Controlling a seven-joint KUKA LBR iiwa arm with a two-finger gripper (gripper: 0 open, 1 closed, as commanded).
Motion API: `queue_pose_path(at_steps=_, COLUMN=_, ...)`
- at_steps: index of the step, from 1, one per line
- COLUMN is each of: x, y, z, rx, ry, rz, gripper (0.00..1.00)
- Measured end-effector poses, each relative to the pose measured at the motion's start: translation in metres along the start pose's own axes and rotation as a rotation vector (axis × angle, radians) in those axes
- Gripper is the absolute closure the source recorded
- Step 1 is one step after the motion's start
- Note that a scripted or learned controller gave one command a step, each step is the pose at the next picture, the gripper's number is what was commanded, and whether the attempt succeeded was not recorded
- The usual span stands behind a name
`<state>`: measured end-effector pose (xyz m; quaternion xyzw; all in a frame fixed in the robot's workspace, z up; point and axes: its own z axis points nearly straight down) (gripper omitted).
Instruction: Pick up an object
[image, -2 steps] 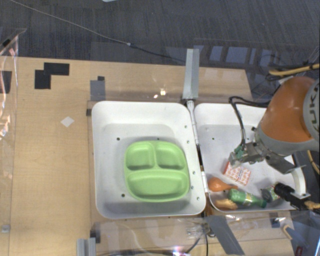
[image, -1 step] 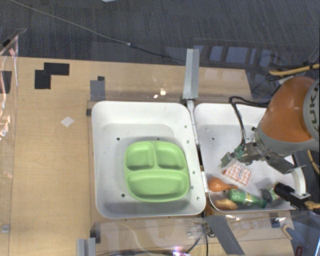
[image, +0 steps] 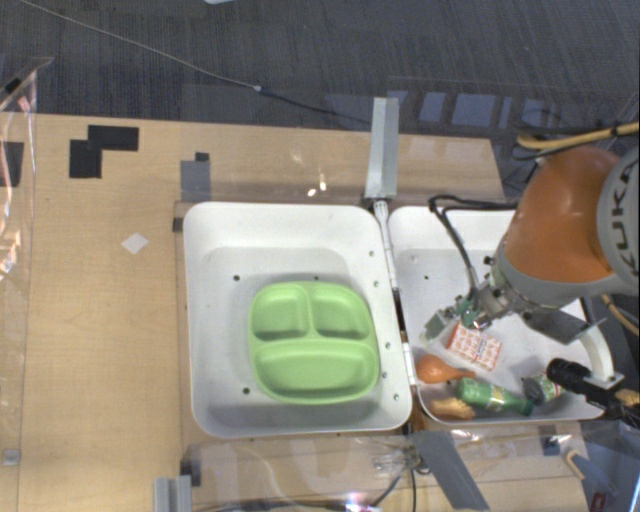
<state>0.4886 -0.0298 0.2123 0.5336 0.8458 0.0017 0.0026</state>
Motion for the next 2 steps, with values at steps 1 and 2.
queue_pose_path(at_steps=1, x=-0.043, y=-0.021, z=0.027, rx=0.002, ry=0.001, rz=0.017, gripper=0.00)
queue_pose_path(at_steps=2, x=-0.062, y=-0.026, z=0.106, rx=-0.011, ry=-0.007, rz=0.023, gripper=0.00)
